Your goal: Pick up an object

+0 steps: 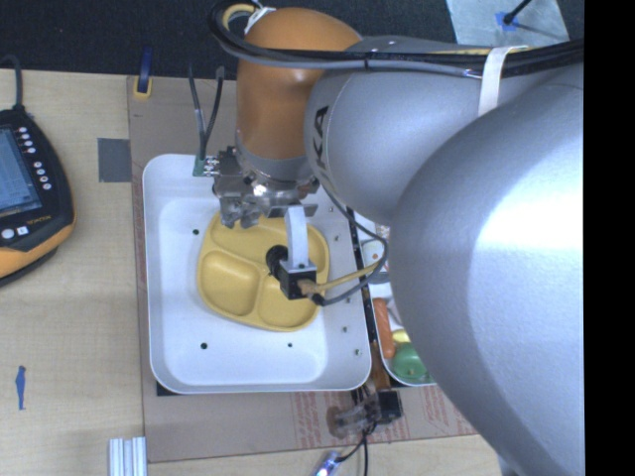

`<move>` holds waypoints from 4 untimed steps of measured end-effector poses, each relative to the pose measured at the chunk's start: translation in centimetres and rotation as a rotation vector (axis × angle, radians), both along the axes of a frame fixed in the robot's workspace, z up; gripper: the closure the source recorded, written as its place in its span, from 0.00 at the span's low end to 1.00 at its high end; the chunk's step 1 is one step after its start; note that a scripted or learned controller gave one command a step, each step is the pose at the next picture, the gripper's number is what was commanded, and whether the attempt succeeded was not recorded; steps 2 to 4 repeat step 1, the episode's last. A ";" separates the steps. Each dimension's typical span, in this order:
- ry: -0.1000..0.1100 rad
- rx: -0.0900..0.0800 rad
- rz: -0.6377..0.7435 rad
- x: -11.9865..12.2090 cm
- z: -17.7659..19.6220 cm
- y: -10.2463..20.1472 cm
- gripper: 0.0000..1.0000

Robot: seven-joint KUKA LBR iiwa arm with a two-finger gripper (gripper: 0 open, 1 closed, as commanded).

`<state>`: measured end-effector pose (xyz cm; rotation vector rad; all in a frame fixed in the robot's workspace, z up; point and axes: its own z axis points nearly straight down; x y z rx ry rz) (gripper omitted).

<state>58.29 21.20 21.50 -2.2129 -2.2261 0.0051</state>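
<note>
A yellow divided plate (238,284) lies in the left white bin (174,266), a little right of the bin's middle. My gripper (241,212) hangs over the plate's far edge, under the orange band of the wrist. The wrist hides the fingertips and the plate's far rim. Nothing shows between the fingers.
The grey arm covers most of the right bin; at its near left corner I see a green round object (409,365) and an orange piece (383,317). A teach pendant (28,191) rests on the bench to the far left.
</note>
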 end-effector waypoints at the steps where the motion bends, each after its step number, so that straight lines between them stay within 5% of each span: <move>1: -0.001 0.000 0.000 -4.3 6.9 0.3 1.00; 4: -0.001 0.000 0.000 -4.3 6.9 0.3 1.00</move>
